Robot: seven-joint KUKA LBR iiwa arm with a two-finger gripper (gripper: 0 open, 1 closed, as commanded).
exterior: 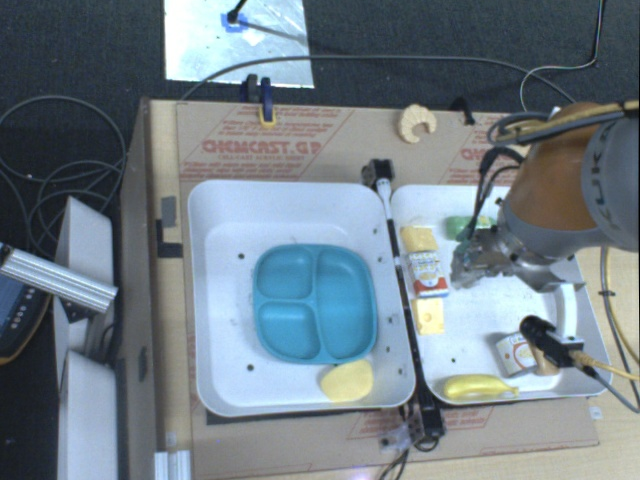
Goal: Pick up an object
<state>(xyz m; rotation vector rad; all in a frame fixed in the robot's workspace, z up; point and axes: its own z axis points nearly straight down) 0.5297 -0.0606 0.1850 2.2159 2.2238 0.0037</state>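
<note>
— Several objects are lying in the right bin (575,388)?
— Yes: a red-and-white carton (428,274) is sitting near its left wall. The gripper (468,266) is hovering just beside it; jaw state, cannot tell.

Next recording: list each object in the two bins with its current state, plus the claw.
Blue divided plate: flat in left bin, nothing on it.
Yellow piece: beside the plate's near edge.
Banana: lying along right bin's near wall.
Small carton: lying flat by the divider.
Claw: low over right bin, holding nothing visible.
</note>
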